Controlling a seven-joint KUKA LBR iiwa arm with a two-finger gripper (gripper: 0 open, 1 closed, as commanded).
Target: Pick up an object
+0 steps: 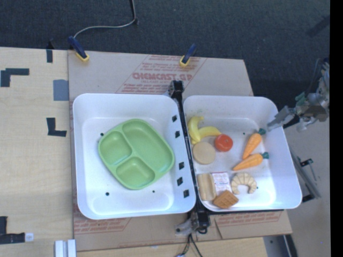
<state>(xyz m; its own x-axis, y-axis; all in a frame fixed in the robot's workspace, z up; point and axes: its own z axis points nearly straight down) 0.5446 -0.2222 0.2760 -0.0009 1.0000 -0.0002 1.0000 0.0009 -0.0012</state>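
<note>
Right bin (278, 159) holds orange carrots (251, 144); fingers' (272, 123) state cannot be told.

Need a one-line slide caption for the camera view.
Claw at right bin's edge near two carrots; green tray in left bin.

you're looking down on a sheet of brown cardboard (155, 74) with red print, spread over a pale wooden bench (29, 159) that carries a few dark tape marks (53, 127). two yellow-and-blue clamps (79, 48) pin the cardboard's far edge, well apart from each other. black clips (176, 88) join the two bins along their shared wall. a thin cable (115, 20) curls across the dark carpet (225, 15) beyond the bench and ends near the left clamp.
</note>
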